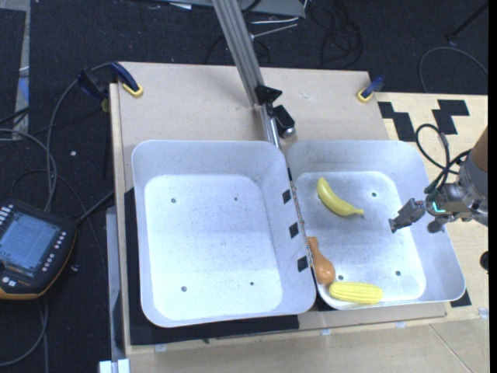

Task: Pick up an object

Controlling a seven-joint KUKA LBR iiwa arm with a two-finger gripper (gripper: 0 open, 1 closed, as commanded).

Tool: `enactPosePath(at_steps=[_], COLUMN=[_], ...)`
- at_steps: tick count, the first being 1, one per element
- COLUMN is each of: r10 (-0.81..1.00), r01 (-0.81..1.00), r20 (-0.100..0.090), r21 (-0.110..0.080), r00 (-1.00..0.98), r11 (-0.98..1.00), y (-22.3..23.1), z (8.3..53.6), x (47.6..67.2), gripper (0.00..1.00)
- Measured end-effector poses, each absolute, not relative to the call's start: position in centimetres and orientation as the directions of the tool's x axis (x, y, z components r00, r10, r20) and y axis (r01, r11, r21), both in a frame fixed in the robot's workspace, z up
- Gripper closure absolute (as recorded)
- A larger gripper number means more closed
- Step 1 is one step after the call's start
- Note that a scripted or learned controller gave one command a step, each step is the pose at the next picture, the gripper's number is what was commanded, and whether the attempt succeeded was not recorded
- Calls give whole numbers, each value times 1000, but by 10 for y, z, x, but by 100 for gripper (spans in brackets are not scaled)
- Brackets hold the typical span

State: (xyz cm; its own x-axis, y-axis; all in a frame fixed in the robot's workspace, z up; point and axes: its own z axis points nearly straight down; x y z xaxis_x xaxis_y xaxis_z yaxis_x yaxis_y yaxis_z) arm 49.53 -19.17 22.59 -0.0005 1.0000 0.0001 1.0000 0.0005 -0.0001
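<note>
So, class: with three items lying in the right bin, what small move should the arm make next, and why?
Probably shift the end effector leftward over the banana. It sits at the right bin's right edge, grasping nothing, and the banana lies apart from the corn cob.

Yellow banana [338,199], yellow corn cob [356,292] and orange gourd [321,266] in a speckled white bin [404,158]; tan bench [202,99] with yellow corner clamps [133,89].

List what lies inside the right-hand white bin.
The right bin holds a banana, an orange pear-shaped toy and a corn cob. The gripper covers a little of the floor.
</note>
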Motion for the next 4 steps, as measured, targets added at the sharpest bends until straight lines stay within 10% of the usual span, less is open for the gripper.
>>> enactPosePath(at_steps=[4], r10=[1000], r01=[1000], r20=[0], r21=[-3], r00=[0], r11=[0], y=[-190], z=[94], x=[501], gripper=[0])
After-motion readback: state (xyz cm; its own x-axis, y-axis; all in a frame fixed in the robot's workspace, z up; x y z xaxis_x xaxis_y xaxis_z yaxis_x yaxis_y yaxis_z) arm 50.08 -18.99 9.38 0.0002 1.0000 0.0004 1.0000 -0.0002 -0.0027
